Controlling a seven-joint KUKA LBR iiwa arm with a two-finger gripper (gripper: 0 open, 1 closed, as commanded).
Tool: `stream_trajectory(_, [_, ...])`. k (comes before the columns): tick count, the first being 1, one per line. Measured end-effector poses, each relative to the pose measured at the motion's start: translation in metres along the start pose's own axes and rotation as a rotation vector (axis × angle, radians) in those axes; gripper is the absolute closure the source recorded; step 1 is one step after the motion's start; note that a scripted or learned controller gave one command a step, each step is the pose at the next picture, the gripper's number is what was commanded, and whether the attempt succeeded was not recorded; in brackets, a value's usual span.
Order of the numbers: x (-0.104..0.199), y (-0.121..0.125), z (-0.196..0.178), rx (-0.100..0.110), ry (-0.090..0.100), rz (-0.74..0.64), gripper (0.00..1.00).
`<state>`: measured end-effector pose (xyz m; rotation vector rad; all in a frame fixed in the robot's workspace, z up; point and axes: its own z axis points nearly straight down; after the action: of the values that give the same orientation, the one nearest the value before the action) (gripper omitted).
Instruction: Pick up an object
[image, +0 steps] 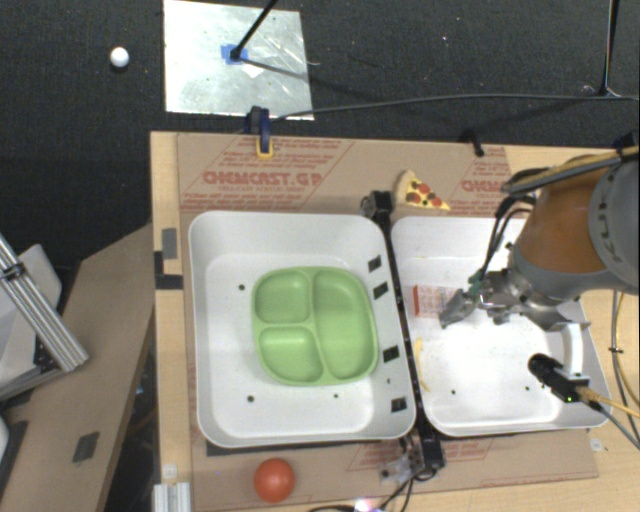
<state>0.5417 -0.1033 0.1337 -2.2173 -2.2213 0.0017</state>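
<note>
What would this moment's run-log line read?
task: pick up an object | claw: over right bin, near red-and-white item | left bin: green tray | outside bins: pizza slice, orange ball

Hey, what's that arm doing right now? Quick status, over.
Gripper low over the right bin, nothing seen in it. Green tray in the left bin, untouched. Pizza-slice toy and orange ball lie outside the bins. Over.

A tan bench (120, 300) stands against a black backdrop (450, 50) bearing a silver sheet (235, 60) and white ball (120, 57).
</note>
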Motion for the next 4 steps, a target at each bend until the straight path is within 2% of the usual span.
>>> stream_trajectory(1, [0.0, 0.0, 0.052, -0.001, 0.0, 0.001, 0.0])
stream_trajectory(2, [0.0, 0.001, 0.039, -0.006, -0.001, 0.0, 1.0])
stream_trajectory(3, [0.003, 0.005, -0.025, -0.009, -0.002, -0.002, 1.0])
stream_trajectory(4, [-0.002, 0.006, -0.069, -0.009, -0.003, -0.002, 1.0])
